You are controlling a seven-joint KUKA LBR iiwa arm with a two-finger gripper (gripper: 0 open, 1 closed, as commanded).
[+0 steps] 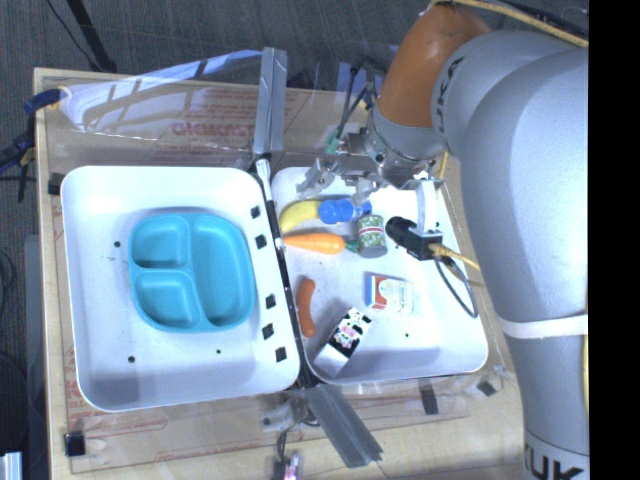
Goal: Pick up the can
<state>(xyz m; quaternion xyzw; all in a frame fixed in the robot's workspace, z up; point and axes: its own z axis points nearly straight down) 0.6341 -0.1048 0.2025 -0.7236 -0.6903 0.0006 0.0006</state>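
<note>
My jaws (352, 180) hover over the right bin's far end (whether apart or together, I cannot tell). The small green-labelled metal can (371, 234) stands beside the orange carrot (315, 243); crowding risks a wrong grab.

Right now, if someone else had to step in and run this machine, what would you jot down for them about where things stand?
Gripper: low over the far end of the right white bin; whether its fingers are open or shut cannot be made out.
Small green-labelled can: lying in that bin, just in front of the gripper, beside the orange carrot, yellow banana and blue bottle.
Left white bin: holds a blue divided tray.
Done: arm brought near the can.
Left: grasp the can and lift it; no hold is visible.
</note>
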